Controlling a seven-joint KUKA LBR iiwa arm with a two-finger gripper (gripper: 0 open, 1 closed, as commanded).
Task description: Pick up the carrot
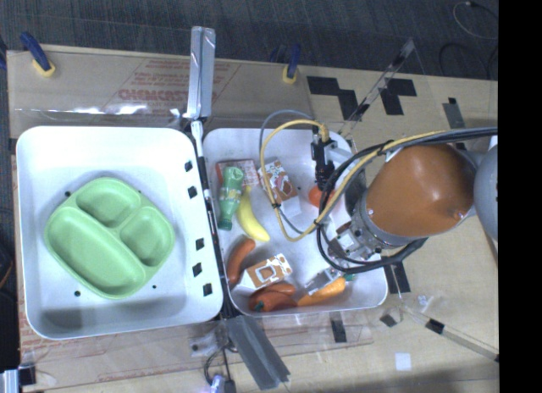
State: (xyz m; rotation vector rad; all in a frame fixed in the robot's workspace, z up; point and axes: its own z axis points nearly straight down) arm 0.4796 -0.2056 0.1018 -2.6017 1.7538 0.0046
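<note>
Just beside the hand (pixel 340 256), carrot (pixel 327 292)

Slim, orange, tapered carrot (pixel 329 291): lying flat in the right bin (pixel 373 300), in its near-right corner. Set along the front wall, slightly slanted, just beside another orange item on its left.

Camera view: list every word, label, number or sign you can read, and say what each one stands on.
Nothing reads clearly.
Red print on the cardboard sheet: upside down, too blurred.
Upper carton in the right bin: print too small.
Lower carton: print too small.
Black squares: no letters.
</note>
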